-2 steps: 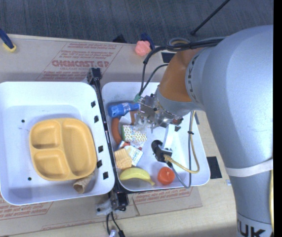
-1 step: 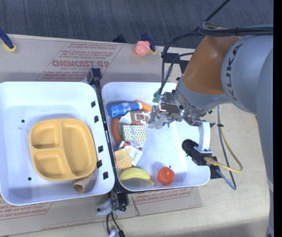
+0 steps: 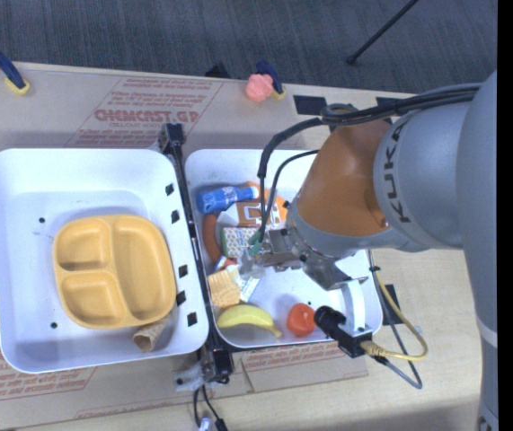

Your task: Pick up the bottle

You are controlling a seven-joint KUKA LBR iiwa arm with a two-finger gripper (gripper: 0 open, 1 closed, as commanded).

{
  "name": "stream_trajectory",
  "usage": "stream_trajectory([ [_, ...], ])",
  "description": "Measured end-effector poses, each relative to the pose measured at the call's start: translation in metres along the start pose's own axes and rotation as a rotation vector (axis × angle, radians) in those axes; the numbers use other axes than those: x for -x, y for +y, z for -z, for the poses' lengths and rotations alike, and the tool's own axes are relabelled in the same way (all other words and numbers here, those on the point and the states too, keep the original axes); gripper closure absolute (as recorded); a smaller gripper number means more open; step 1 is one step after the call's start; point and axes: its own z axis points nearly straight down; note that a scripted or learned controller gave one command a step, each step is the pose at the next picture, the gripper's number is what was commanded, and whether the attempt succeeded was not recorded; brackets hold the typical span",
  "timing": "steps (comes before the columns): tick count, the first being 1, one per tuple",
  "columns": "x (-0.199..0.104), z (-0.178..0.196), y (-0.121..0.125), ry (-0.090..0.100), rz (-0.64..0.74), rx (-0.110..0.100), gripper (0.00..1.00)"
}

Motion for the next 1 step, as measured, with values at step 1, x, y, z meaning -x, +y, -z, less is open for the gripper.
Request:
stream_trajectory([
  [1,-0.0484,0.0911,0.0043,-0.001,-0.092,0.004,1.00],
])
